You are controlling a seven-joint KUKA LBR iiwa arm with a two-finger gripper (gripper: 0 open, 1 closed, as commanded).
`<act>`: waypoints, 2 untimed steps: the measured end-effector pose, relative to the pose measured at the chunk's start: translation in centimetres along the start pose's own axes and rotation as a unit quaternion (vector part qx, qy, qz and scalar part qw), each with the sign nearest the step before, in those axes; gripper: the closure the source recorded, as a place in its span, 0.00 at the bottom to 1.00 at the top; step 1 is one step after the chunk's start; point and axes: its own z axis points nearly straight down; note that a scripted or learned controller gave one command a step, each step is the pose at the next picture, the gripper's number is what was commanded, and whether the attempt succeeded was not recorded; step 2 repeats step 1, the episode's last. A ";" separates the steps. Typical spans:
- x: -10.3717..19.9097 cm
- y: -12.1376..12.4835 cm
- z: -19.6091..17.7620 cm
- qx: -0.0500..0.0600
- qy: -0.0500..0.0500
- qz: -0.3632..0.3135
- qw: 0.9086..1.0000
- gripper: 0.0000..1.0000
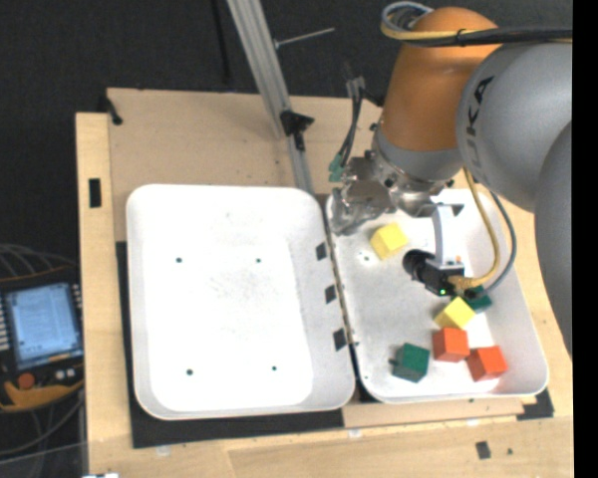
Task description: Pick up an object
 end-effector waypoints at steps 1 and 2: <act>5.2 0.1 0.0 -0.001 0.000 0.000 1.000 1.00; 5.2 0.1 0.0 -0.001 0.000 0.000 1.000 1.00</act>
